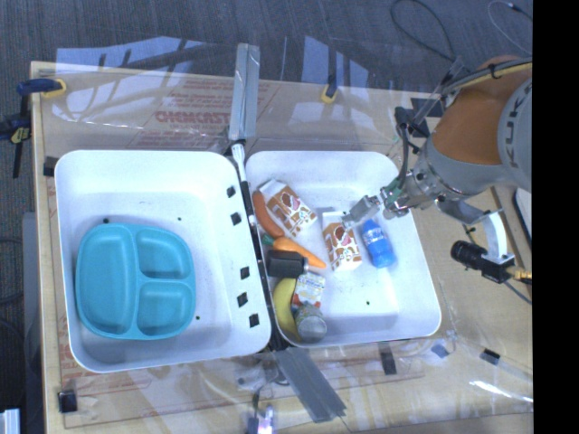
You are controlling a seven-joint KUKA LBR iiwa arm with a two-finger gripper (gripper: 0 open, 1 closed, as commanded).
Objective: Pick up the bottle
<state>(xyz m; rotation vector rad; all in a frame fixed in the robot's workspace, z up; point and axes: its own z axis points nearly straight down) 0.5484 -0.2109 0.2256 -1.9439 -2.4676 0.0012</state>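
Blue bottle (pixel 377 245) lies in right bin (pixel 409 304), near its right wall, long axis running top-to-bottom, slightly slanted. Pincer (pixel 362 210) hovers just above-left of bottle's upper end; grip state unclear.

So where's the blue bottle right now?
The bottle lies in the right bin, toward its right side, beside a small carton and just below the gripper.

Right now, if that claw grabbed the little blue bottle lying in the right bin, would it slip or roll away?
Probably somewhat. The blue bottle lies on its side and looks rounded, so a nudge could roll it across the right bin. Its surface looks smooth, perhaps slippery. It seems small and likely light, and the carton close beside it might block rolling that way.
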